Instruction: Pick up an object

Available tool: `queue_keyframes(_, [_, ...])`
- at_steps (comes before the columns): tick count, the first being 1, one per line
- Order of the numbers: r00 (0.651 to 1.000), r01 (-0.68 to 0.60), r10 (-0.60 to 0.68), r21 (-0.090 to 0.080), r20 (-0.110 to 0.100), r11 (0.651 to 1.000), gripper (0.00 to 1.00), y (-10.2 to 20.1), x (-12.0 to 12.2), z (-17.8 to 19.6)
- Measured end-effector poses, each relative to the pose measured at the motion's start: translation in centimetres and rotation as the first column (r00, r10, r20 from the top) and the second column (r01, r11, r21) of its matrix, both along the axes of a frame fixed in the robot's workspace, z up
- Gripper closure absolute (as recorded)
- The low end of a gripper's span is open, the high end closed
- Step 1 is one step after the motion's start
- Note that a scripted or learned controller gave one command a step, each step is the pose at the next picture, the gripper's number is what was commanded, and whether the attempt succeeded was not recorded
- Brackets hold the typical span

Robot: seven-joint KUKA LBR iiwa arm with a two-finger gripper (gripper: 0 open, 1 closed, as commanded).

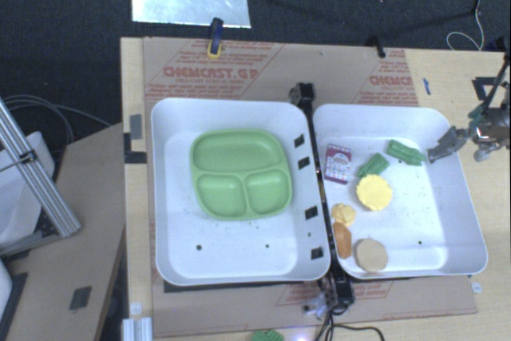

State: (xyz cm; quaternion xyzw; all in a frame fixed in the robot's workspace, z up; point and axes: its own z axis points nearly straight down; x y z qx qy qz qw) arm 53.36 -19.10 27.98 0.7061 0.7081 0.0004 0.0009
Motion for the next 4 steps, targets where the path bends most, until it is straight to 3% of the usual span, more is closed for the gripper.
queue_keyframes(1, [1.000,-0.004,0.004,0.001,0.000,1.000,0.00,1.0,6.2,-11.5])
queue_keyframes(2, [1.000,-0.004,0.004,0.000,0.002,1.000,0.00,3.3,8.3,-19.7])
queue_keyframes(3, [1.000,-0.003,0.003,0.000,0.003,1.000,1.00,3.2,8.2,-18.4])
queue_keyframes(4, [1.000,-0.006,0.006,0.002,0.001,1.000,1.00,11.7,6.4,-9.2])
